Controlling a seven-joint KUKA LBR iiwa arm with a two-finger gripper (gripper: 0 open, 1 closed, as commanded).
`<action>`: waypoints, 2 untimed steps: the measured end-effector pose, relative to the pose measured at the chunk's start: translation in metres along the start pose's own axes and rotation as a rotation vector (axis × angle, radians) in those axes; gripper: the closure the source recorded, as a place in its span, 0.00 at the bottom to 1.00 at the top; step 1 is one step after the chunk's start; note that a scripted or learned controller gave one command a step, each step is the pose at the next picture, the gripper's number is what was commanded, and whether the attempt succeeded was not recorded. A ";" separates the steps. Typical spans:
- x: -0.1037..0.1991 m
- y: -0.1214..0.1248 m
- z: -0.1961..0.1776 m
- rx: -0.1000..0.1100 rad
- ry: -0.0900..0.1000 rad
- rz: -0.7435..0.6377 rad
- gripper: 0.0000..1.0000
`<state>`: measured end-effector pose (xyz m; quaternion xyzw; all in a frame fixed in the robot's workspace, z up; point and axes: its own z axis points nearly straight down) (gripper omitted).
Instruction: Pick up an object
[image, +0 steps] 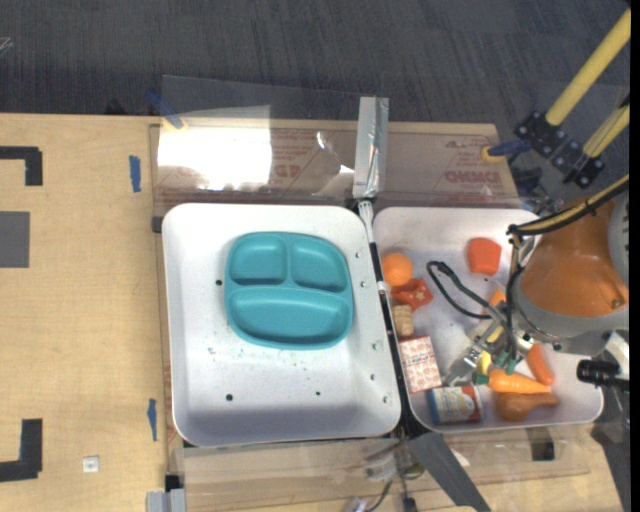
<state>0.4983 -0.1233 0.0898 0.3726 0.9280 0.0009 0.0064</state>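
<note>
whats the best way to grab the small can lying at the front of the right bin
Judging by its pose, grip the can across its round body at mid-length, coming straight down. It lies on its side, clear toward the bin's front rim; the carrot crowds its right end.

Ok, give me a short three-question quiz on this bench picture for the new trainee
1. True or false: the teal plate lies in the left bin.
2. Which bin is the arm over? A) left B) right
3. Fill in: the small can lies near the right bin's ____ edge.

Key: 1 true. 2 B. 3 near (bottom of the view).
</note>
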 end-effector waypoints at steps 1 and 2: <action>-0.035 0.025 0.001 0.000 0.001 0.104 0.00; -0.021 -0.016 0.001 0.000 0.000 0.044 0.00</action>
